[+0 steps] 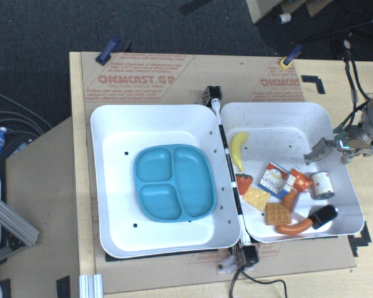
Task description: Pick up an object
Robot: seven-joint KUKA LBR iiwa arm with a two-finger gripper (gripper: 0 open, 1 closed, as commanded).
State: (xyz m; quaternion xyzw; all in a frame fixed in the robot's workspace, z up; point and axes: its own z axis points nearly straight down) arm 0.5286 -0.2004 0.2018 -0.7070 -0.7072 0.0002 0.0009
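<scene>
My gripper [333, 148] hangs over the right rim of the right bin [280, 113], above the toys and touching none of them. Nothing shows in its grasp. Below it lie a white cylinder [322, 184] and a black piece [324, 216]. Further left in the bin are a yellow banana [238, 150], a red piece [244, 183], a yellow cheese wedge [257, 198], a small printed packet [273, 179], a waffle square [278, 214] and an orange sausage [293, 227].
The left bin [112, 166] holds a blue divided plate [174, 182]. A black hinge strip [227, 160] runs between the bins. Cables hang at the right behind the arm. Blue clips sit on the cardboard's far edge.
</scene>
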